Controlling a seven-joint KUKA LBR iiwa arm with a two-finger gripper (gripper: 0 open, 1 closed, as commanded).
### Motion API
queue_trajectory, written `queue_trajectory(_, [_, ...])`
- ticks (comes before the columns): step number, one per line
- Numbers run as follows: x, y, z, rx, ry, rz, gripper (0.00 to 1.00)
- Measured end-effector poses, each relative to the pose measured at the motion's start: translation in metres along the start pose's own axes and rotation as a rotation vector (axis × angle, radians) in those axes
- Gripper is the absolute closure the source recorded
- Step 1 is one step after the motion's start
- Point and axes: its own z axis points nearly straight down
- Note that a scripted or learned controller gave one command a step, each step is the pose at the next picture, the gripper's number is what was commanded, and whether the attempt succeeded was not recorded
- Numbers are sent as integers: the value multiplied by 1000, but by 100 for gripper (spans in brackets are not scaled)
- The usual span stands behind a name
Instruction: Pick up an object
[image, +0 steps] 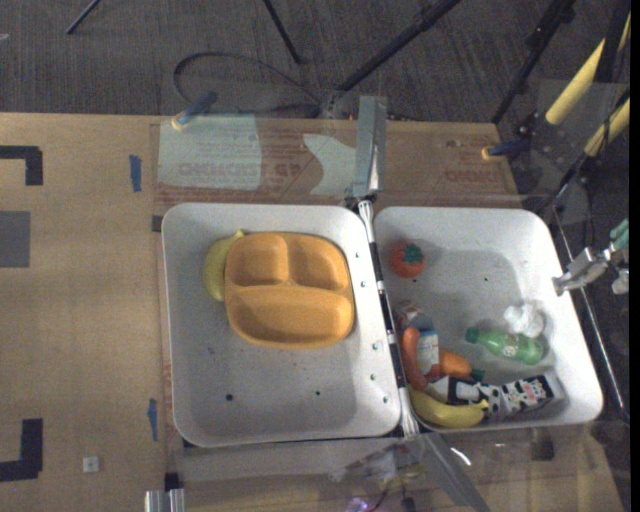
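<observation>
Hard to read the pale grey gripper (588, 268) at the right rim of the right-hand shallow white bin (470, 225): spread or pressed together, cannot tell; nothing visibly held. Nearest candidate: small green plastic bottle (506, 346), lying on its side near the bin's right wall, just beside a crumpled clear wrapper (524, 319). Probably light, stiff and smooth, so likely to roll or slip; best pinched across the middle of the body, square to its long axis. Further in, along the front wall: black-and-white cow-patterned carton (508, 394), probably light and boxy with flat faces, the easier grab; touching it, a yellow toy banana (446, 411), curved and slick-looking. Crowded against the divider: orange toy carrot (411, 356) and small white-and-blue carton (428, 349), awkward to reach. Well apart at the back: round red-orange toy tomato (407, 259), free on all sides. In the left-hand shallow white bin (290, 405): orange divided plastic plate (290, 288), wide and flat, rim grip only, over a yellow rounded piece (214, 268). Count: two bins, one of everything else named.
</observation>
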Motion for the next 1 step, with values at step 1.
queue_trajectory(1, [-9, -28, 123, -1, 0, -198, 0])
